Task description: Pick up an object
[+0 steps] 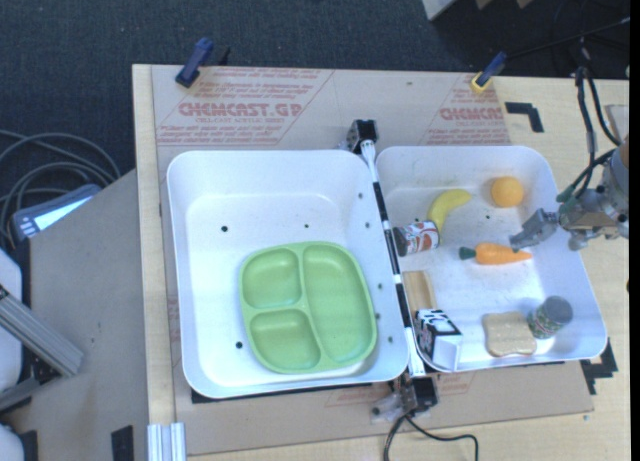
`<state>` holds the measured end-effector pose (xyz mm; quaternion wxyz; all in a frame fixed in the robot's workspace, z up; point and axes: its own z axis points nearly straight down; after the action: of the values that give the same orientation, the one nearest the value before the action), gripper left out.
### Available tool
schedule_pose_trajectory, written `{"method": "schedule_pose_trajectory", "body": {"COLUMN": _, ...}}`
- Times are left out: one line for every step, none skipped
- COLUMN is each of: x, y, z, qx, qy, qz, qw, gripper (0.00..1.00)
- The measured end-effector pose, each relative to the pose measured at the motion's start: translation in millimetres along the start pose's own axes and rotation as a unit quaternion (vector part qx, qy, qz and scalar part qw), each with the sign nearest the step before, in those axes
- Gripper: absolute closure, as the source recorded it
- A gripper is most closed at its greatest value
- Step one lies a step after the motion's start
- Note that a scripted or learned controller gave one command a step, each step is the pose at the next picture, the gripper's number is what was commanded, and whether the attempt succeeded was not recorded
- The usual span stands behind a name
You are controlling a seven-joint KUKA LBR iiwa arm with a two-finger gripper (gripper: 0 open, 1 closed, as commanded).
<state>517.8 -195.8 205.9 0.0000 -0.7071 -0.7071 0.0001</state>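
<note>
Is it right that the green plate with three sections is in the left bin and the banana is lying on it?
Not quite. The green plate is in the left bin, but the banana is not on it. The camera view shows the banana lying in the right bin, near the orange and the carrot.

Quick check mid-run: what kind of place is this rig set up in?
Likely a robotics lab or test cell, not a kitchen: two white bins clamped to a board, toy food such as a carrot and banana, and loose cables on dark carpet.
</note>
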Motion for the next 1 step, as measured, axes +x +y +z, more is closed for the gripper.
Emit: {"method": "schedule_pose_trajectory", "body": {"x": -24.7, "y": 76.0, "z": 102.8, "qx": 0.001, "qy": 0.003, "qz": -0.001, "qw": 1.0, "gripper": 0.0}}
